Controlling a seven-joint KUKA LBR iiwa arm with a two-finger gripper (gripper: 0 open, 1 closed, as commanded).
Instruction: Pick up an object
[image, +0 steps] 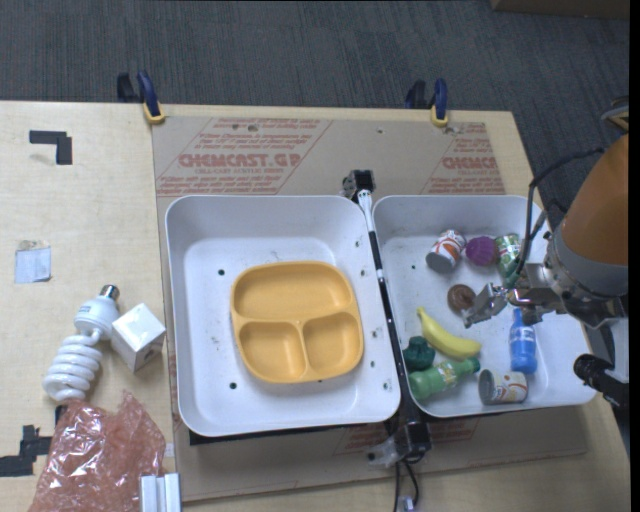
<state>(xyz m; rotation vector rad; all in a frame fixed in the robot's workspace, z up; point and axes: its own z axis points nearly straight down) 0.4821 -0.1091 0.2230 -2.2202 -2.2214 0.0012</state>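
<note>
The pincer (487, 305) is hanging low over the right bin (400, 225), its fingers slightly parted and gripping nothing. Just below it the banana (447, 335) is lying; the brown disc (461, 297) is sitting just to its left, the blue bottle (522, 343) to its right — the yellow tray (297, 321) is resting well off left.
</note>
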